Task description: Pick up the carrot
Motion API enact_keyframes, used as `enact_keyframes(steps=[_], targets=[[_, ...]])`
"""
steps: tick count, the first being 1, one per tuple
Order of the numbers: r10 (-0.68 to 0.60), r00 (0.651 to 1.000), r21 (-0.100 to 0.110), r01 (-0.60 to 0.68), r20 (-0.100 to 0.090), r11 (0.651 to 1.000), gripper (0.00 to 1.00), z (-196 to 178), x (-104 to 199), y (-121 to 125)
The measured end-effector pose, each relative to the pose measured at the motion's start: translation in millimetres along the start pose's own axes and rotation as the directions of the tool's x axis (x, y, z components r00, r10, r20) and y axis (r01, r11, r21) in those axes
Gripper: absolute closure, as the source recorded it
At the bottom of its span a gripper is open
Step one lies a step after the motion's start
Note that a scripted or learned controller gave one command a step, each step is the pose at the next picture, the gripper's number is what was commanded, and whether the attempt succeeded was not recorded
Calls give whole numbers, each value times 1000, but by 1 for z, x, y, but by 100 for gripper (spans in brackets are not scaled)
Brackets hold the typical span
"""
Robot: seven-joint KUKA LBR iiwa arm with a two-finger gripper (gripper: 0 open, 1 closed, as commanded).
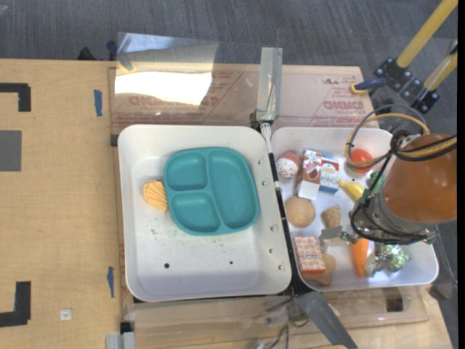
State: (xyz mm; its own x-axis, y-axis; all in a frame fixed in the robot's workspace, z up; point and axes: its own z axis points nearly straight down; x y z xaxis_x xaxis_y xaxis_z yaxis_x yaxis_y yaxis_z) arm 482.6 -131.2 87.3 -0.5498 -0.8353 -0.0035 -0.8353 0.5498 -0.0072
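Camera view: carrot standing long-ways in the right bin

The carrot (360, 257) lay in the right bin (420, 278), near its front edge. It was a small orange stick, smooth like plastic. Its long side ran up and down in the picture, from the back of the bin toward the front. I could not tell which end was the tip.

The arm (418, 180) hung over the right bin, with its big orange band just above the carrot. The gripper (363, 231) was down by the top end of the carrot, under dark cables. I could not tell if it was released or clenched, or if it was touching the carrot.

Beside the carrot on the right was a small green and white thing (392, 257). On its left was a little red and white box (310, 254). Farther back were a round tan ball (299, 211), a milk carton (311, 174), a yellow banana (352, 190) and a red tomato (360, 156).

The left bin (138, 253) was smooth and white. It held a blue-green plate (211, 190) with three parts. A ridged yellow shell (155, 193) touched the plate's left side.
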Motion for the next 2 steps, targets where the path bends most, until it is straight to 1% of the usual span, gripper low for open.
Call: enact_keyframes(steps=[1, 2], targets=[[-1, 1000, 6, 1, 4, 1000, 100, -12, -3, -2], [-176, 984, 10, 176, 3, 984, 100, -197, -26, 14]])
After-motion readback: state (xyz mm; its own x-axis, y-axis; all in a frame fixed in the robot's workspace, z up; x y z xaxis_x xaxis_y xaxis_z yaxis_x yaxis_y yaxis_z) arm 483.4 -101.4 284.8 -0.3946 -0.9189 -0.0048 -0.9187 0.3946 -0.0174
